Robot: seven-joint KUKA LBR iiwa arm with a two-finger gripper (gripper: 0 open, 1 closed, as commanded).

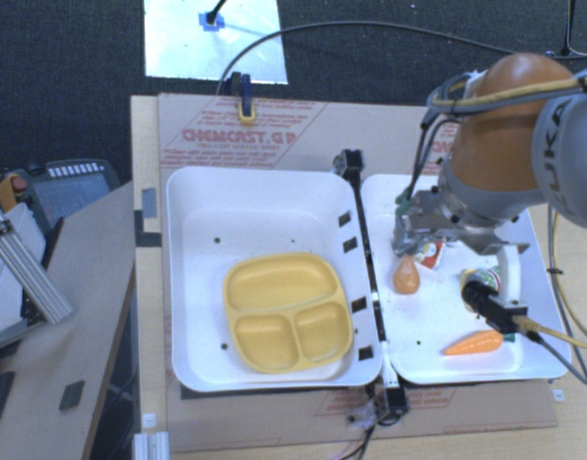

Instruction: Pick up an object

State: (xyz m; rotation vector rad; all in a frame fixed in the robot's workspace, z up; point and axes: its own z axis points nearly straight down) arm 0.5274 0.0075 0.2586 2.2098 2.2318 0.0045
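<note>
Bins [274,185] lie side by side, the left holding a yellow divided plate [287,310]; arm [509,137] hangs over the right; gripper [406,242], jaws hidden so I cannot tell, sits just above a small orange pear-shaped toy [406,276]; approach step, seemingly; next comes a short descent and a closing.

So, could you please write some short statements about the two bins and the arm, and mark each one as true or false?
1. The yellow divided plate lies in the left bin. True.
2. The orange carrot lies in the left bin. False: it lies in the right bin, near the front.
3. The plate has three compartments. True.
4. The gripper hangs over the left bin. False: it is over the right bin, above a small orange object.
</note>
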